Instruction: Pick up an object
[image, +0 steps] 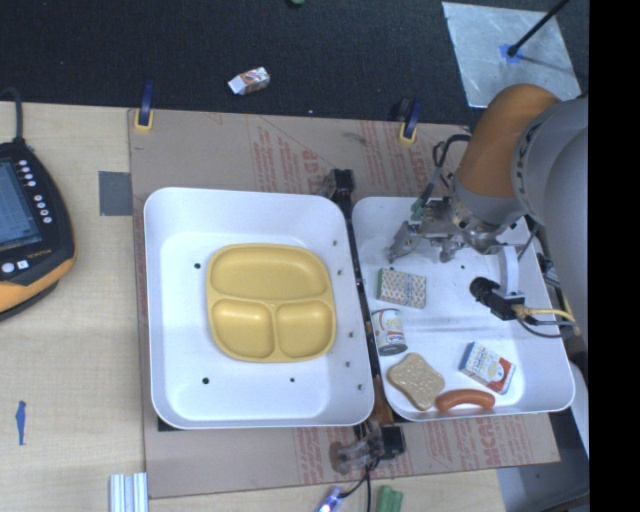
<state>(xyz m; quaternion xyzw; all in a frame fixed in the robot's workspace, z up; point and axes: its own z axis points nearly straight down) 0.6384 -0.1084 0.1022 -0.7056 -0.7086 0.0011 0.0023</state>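
– Logging the right bin front to back: sausage and toast slice close together at the near rim, small box just behind the sausage.
– Behind those?
– Can by the bin's left wall, then a patterned packet lying flat, apart from the rest.
– Hand?
– Hand is over the far end of that bin, just past the packet, with nothing visibly in it. Released or clenched, cannot tell; too small and cluttered.
– Target?
– My guess is the packet: nearest the hand, flat, free on all sides. No pick made yet.
– Left bin?
– Left bin holds a yellow divided plate, centred. The loose items all sit on the right, likely because the arm reaches in from that side. Both bins rest on the counter.
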